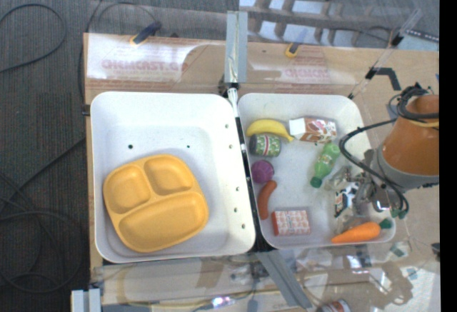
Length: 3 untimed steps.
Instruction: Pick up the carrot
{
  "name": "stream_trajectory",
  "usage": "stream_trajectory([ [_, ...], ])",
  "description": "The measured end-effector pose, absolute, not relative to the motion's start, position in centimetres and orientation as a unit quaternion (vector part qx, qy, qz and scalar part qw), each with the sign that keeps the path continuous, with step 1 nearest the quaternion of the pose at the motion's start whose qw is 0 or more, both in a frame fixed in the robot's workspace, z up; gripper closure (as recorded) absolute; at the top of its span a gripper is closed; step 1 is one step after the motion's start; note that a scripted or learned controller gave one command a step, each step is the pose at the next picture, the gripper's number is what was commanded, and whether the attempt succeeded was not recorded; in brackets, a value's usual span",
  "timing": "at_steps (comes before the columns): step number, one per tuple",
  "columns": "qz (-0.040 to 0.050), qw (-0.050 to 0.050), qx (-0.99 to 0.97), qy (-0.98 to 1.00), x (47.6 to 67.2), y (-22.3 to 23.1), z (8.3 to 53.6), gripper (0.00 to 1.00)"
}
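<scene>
- Hovering over the right-hand shallow white bin (300,105), the grey arm's claw (359,198) sits at that bin's near right corner; whether it is apart or together I cannot tell.
- Just below the claw lies the orange tapered plastic carrot (356,233), flat against the bin's front wall, green tip toward the arm.
- It looks light, stiff and smooth, so probably slippery.
- Best taken across its thick middle.

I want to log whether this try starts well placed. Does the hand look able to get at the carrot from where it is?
Probably yes. The hand hangs just above the carrot in the right bin's near right corner. Nothing lies on the carrot, though the bin wall is close.
</scene>
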<state>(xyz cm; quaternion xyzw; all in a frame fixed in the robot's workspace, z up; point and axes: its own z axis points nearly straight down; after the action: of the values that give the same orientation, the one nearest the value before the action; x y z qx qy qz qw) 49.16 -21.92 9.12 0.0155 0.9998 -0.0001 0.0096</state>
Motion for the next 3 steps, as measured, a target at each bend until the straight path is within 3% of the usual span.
stream_trajectory([
  [1,-0.0016,0.01,-0.019,1.0,49.2,-22.1,9.1,0.0],
  [2,0.0012,0.001,0.107,0.994,49.1,-21.2,15.3,0.0],
  [3,-0.0004,0.013,0.082,0.997,52.3,-16.0,10.5,0.0],
])
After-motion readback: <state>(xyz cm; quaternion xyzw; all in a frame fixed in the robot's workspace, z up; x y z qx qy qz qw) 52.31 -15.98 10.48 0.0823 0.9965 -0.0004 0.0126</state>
